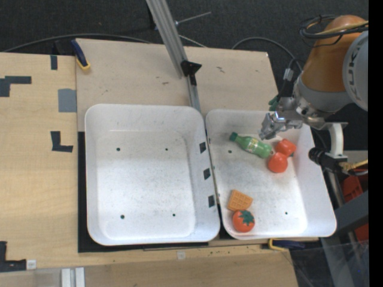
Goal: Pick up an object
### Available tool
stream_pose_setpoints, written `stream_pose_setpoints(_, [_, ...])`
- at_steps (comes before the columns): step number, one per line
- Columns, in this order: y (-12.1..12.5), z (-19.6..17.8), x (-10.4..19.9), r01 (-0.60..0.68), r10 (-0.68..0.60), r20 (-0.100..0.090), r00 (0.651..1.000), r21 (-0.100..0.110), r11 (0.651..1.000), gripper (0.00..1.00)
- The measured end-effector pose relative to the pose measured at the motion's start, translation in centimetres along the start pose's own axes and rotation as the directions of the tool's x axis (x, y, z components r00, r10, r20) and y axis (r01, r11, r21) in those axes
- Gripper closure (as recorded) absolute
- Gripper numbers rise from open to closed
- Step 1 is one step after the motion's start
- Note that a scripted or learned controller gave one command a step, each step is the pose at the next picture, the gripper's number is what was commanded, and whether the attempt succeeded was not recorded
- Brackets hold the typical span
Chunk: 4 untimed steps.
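Reaching in from the right edge of the frame, the grey arm with its orange band is hanging over the upper part of the right bin (317, 211). Its gripper (272, 126) is sitting just above the green bottle (251, 144), which is lying on its side in the upper middle of that bin; whether the tips are apart or together cannot be told at this size. Two red-orange round pieces (281, 155) are resting just right of the bottle, touching each other. Toward the lower left of the same bin, a tan cracker-like square (240, 199) is lying against a red tomato-like toy (243, 220). Filling the centre-left of the frame, the left bin (96, 160) is sitting beside it.
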State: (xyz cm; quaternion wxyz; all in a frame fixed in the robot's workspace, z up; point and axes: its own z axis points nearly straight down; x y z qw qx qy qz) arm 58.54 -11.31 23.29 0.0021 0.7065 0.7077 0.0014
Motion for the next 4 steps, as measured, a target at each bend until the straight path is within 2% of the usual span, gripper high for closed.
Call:
stream_pose_setpoints(2, [-2.9, 1.9, 10.6, 0.005, -0.005, -0.002, 1.000, 0.009, 1.000, 1.00])
stream_pose_setpoints(3, [-3.8, 1.0, 15.0, 0.005, -0.005, -0.003, 1.000, 0.008, 1.000, 1.00])
stream_pose_setpoints(4, [-5.4, 0.0, 20.9, 0.007, -0.007, -0.003, 1.000, 0.007, 1.000, 1.00])
